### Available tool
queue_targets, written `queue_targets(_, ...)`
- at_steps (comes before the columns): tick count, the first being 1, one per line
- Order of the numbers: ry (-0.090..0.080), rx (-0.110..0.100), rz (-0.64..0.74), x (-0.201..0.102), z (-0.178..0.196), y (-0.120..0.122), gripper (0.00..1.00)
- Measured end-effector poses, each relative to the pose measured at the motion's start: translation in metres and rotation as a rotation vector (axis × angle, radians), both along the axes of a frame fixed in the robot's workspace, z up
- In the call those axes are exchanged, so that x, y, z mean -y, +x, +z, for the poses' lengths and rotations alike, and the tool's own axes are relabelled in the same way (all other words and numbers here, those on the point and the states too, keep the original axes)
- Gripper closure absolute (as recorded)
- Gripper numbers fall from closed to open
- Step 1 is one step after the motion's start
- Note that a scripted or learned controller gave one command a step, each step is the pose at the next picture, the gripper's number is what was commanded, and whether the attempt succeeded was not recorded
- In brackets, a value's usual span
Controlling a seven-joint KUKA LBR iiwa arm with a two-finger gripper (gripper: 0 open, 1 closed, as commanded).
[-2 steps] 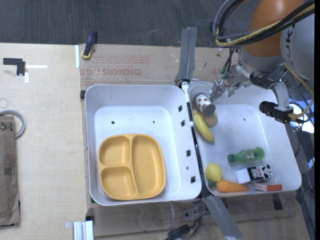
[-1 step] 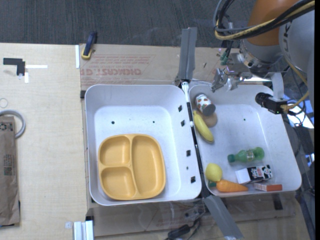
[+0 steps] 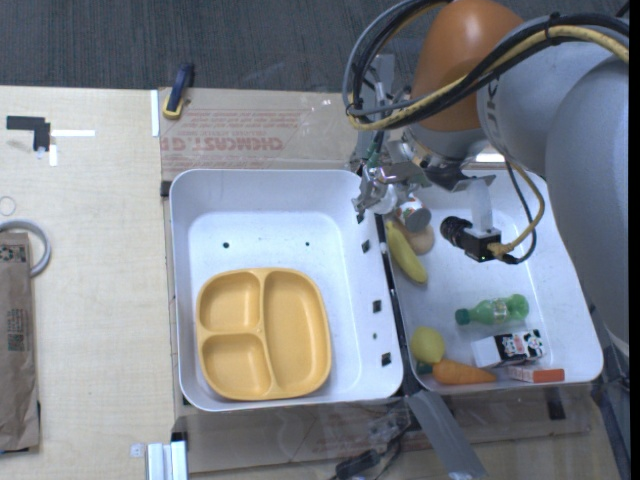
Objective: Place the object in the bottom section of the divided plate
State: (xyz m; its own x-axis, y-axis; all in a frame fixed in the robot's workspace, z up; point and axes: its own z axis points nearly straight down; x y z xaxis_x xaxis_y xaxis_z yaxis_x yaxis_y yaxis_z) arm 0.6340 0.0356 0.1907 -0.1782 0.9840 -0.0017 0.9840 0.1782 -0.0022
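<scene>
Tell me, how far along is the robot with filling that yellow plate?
Nothing looks done yet: the yellow divided plate in the left bin has no object in any section. In hand: the gripper is over the right bin's banana. Left: grasping, carrying, placing.

Floor (image 3: 200, 18) along the top: dark grey carpet w/ faint diagonal weave. Below it, a light wood-grain bench top (image 3: 80, 188) fills the left side. A brown cardboard sheet (image 3: 250, 133) w/ red mirrored lettering lies flat on the bench, upper centre, just behind the bins. A blue-and-yellow clip (image 3: 179, 90) sits at the cardboard's top-left corner. Far left: small black L-shaped bracket (image 3: 28, 128) beside white tape strips, a grey ring (image 3: 35, 248) partly cut by the edge, and a brown paper bag (image 3: 18, 348) lying flat. Bottom edge: aluminium extrusion end (image 3: 165, 460) and dark cables (image 3: 370, 458). Light is even, soft, few shadows.
</scene>
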Motion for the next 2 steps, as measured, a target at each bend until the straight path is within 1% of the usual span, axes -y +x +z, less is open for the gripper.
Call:
queue_targets(1, -0.001, -0.002, -0.005, -0.064, -0.058, 0.003, 1.00)
queue_targets(2, -0.002, 0.000, -0.565, -0.105, 0.006, -0.054, 1.00)
